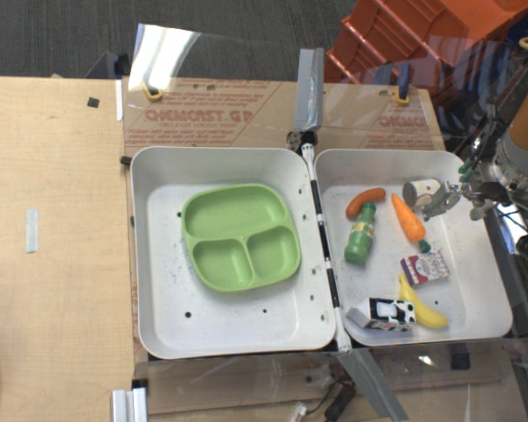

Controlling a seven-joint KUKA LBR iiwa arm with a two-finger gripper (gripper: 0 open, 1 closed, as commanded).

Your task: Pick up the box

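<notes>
Black-white carton (389, 313) touching banana (422, 308) | box (425, 268) beside carrot (408, 218) | fingers (439, 202): state unclear

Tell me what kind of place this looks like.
Probably a robot lab test bench: two white bins side by side, toy food such as a carrot and banana, and a gripper reaching in.

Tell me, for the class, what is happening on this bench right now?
A grey robot arm reaches in from the right, its claw over the upper part of the right bin. That bin holds a sausage, a carrot, a green bottle, a small red box, a banana and a black-and-white carton. The red box lies untouched. A green divided plate sits in the left bin.
</notes>
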